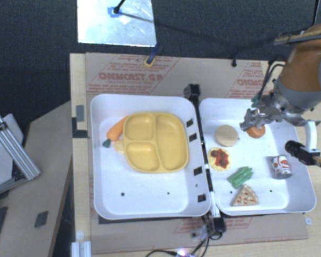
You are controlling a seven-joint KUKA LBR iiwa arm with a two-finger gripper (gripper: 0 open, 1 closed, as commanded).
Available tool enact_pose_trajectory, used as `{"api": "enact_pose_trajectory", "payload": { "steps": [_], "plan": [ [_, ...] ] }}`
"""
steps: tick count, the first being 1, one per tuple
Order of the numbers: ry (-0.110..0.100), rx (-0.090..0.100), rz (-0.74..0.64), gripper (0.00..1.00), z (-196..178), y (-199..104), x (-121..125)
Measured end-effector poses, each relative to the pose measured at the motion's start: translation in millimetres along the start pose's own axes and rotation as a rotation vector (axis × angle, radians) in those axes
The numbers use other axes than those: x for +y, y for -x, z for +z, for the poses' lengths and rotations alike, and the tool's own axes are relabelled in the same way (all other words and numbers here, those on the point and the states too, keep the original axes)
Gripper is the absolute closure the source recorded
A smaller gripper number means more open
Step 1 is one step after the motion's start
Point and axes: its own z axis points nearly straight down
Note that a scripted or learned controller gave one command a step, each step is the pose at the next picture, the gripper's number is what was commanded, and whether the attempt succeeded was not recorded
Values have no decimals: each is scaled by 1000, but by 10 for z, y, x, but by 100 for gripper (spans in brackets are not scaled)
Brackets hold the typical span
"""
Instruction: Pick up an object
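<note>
My gripper (253, 123) hangs over the back of the right bin (305, 197), reaching in from the right. A small orange-red round object (257, 132) lies directly under its tip, partly covered by it; whether they touch is unclear. A beige round bun (227, 135) lies just left of it. Toward the front of this bin are a yellow disc with red sauce (219, 159), a green vegetable piece (240, 175), a pizza slice (245, 196) and a small can (281, 166).
The left bin (104, 197) holds a yellow divided plate (152, 142) with a carrot (115, 129) against its left edge. A black divider (200, 143) runs between the bins. A black part of the arm (302, 152) sticks out above the can.
</note>
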Motion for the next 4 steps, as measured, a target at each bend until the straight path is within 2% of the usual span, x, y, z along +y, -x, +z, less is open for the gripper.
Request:
{"api": "enact_pose_trajectory", "payload": {
  "steps": [2,3,4],
  "plan": [
    [1,1,-2,100,-206,-967,-500],
    [-1,1,-2,100,-90,-1430,-829],
    [2,0,-1,100,-103,-1732,-836]
  ]
}}
